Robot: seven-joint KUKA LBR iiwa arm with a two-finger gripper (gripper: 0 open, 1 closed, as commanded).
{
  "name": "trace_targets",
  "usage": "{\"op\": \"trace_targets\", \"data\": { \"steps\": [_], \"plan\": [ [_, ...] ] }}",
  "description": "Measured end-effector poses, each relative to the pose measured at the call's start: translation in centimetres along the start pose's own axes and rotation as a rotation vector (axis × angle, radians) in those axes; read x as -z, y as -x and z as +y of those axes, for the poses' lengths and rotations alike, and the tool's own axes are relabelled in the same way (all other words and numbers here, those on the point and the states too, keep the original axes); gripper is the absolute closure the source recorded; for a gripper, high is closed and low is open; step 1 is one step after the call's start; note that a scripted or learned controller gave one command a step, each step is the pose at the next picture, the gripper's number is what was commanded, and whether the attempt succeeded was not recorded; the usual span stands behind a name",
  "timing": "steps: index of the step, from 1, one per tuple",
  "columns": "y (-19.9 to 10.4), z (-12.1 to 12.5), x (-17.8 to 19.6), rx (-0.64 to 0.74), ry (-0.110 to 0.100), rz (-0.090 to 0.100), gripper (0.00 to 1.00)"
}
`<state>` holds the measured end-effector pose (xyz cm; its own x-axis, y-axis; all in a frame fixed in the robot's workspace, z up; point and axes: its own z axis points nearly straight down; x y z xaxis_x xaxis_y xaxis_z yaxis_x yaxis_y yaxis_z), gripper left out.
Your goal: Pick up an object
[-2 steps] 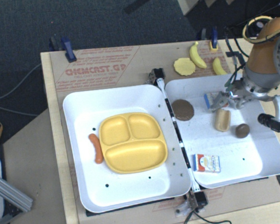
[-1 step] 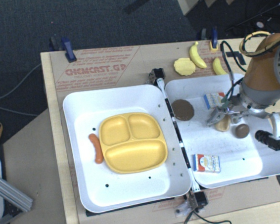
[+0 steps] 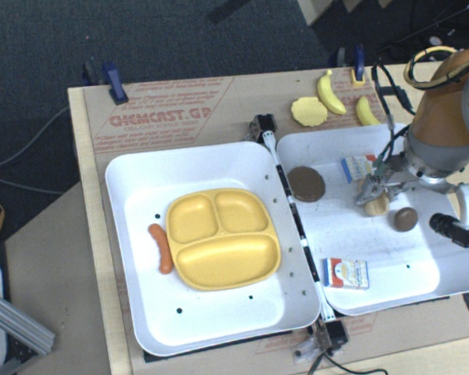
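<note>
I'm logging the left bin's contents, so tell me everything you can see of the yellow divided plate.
The yellow divided plate looks like smooth moulded plastic, a rounded rectangle with three compartments: two smaller ones on the far side and one long one on the near side, with nothing in them. It lies flat, right way up, slightly rotated, near the middle of the left bin. An orange sausage-shaped toy lies along its left edge, close to or touching it.
</note>
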<state>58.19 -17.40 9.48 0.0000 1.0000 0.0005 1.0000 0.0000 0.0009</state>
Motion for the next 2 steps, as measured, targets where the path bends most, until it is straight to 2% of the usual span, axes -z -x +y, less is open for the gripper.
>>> {"op": "trace_targets", "data": {
  "steps": [1,2],
  "plan": [
    [-7.3,1.2,-1.1,0.006,-0.003,0.002,1.0],
    [-17.2,5.3,9.8,0.012,0.014,0.004,1.0]
  ]
}}
